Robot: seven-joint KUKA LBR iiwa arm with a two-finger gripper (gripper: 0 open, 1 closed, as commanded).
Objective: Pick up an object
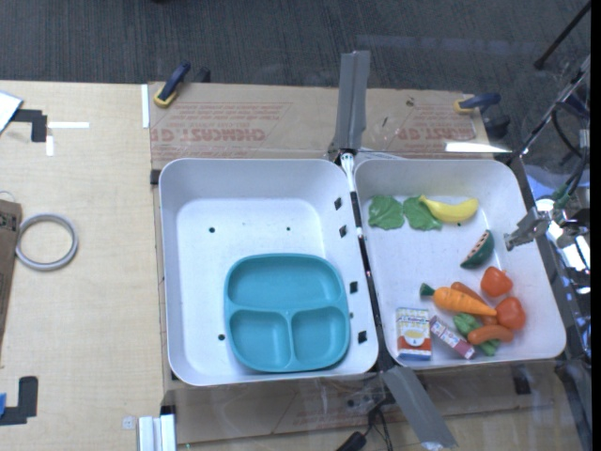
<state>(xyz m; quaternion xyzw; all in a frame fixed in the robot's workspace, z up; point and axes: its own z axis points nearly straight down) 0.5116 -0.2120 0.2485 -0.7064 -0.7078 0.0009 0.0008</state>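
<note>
My gripper (526, 231) hangs at the right bin's (441, 172) right wall, and whether it is open or shut I cannot tell; I see nothing between its tips. The risk, as I judge it, is that wall: a descent this close to it could catch the rim, or close on nothing. The nearest pieces lie just to my left and lower, the watermelon slice (479, 248) and a tomato (495, 281), with the carrot (458, 300) beyond. The banana (449, 209) sits toward the far wall. The teal plate (285, 311) rests in the left bin (188, 252).
</note>
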